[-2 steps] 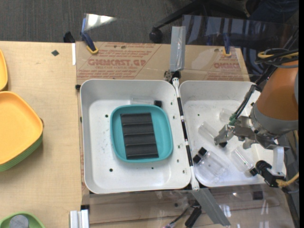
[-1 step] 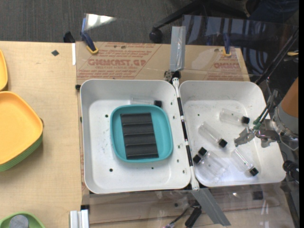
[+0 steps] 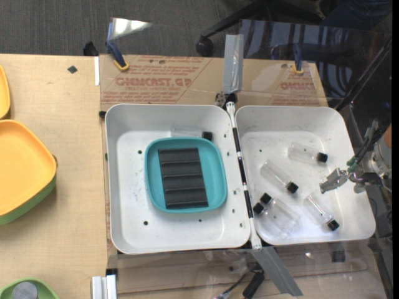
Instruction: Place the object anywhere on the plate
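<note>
A teal square plate lies in the middle of the left bin. On it rests a black ridged block. Behind the plate's far edge lies a clear vial with a black cap. The right bin holds several clear black-capped vials, among them one at the back, one in the middle and one at the front right. My gripper hangs over the right bin's right side, just right of the vials and apart from them.
Stacked yellow plates sit on the wooden bench at the far left, with a green item at the bottom left corner. Cardboard lies behind the bins. A metal divider separates the two bins.
</note>
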`<state>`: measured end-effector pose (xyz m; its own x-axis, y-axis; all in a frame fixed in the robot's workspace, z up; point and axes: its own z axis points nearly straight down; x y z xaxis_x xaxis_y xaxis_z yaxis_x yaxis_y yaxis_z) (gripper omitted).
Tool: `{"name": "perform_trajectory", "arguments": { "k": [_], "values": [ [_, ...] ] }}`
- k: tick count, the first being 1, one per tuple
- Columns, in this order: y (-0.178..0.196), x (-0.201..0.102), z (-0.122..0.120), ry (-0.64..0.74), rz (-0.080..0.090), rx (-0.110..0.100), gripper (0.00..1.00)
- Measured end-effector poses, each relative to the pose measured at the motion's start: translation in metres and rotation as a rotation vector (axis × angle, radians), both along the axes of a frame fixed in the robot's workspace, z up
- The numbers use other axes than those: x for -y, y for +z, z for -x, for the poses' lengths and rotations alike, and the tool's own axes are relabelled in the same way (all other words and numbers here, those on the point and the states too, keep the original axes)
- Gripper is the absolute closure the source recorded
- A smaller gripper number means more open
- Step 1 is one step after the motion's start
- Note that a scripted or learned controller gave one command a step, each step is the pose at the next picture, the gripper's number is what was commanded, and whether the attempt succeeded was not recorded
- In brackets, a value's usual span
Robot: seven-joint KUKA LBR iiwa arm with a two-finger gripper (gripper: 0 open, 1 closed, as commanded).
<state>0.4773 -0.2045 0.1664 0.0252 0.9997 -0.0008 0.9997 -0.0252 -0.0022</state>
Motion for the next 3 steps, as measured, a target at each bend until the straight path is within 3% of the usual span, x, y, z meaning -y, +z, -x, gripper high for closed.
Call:
{"name": "perform_trajectory", "arguments": {
  "k": [1,2,3],
  "values": [
    [0.075,-0.01,-0.001,-0.027,0.001,0.001,0.0],
    [0.194,0.0,-0.001,-0.12,0.002,0.0,0.0],
    [0.274,0.012,-0.007,-0.178,0.002,0.0,0.0]
  ]
}}
